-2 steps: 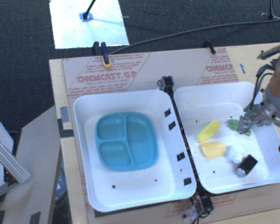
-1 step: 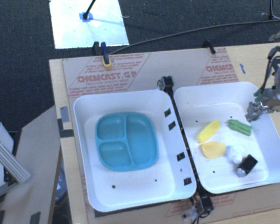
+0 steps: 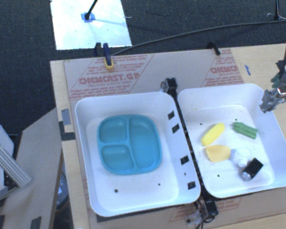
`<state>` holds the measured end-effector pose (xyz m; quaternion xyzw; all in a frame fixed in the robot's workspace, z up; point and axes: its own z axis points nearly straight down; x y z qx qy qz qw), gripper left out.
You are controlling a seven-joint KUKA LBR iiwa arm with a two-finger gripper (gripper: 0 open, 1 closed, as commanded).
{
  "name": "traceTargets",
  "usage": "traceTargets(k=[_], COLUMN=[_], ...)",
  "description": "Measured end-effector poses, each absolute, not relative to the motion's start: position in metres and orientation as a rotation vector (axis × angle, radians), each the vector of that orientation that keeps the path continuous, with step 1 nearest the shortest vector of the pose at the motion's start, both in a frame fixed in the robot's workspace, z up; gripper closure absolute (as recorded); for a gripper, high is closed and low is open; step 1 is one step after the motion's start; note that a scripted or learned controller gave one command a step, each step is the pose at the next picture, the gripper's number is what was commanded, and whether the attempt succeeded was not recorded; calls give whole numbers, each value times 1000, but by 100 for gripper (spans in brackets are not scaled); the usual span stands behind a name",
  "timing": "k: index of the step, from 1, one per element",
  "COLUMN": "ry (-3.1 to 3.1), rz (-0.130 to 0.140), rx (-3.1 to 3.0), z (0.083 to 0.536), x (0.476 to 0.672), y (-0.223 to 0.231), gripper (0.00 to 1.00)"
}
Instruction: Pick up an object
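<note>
A: What is the biggest thing on the bench point(image 3: 143, 68)?

B: The two white bins. The left bin point(image 3: 98, 193) holds a teal divided plate point(image 3: 130, 143), lying flat near its middle, with three compartments facing up. The right bin point(image 3: 278, 142) sits just beside it, and the two meet along a dark seam with black clips.

A: And the arm?

B: It comes in from the right edge. The gripper point(image 3: 271, 101) hangs over the upper right corner of the right bin, above the rim and well apart from the objects below. It is small and partly blurred against the bench; whether its fingers are spread or closed cannot be told, and nothing can be seen between them.

A: Where are the things it could pick?

B: All in the right bin. A yellow oblong piece point(image 3: 213, 133) lies tilted near the bin's middle. Just below it rests a flatter yellow-orange piece point(image 3: 218, 153). To the right of the oblong one, a green pod-shaped piece point(image 3: 245, 130) lies at a slant. Lower down, a small white object point(image 3: 240, 155) sits near the orange piece, and a small black block point(image 3: 252, 167) with a grey end lies just beside it, toward the bin's lower right.
</note>
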<state>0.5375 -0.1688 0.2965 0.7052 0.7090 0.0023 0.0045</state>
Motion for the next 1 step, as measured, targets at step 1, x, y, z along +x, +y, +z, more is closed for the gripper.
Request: traceTargets(k=[1], ry=[2231], rz=[5], rx=[2208], z=[291], x=[563], y=[-120], gripper=[100])
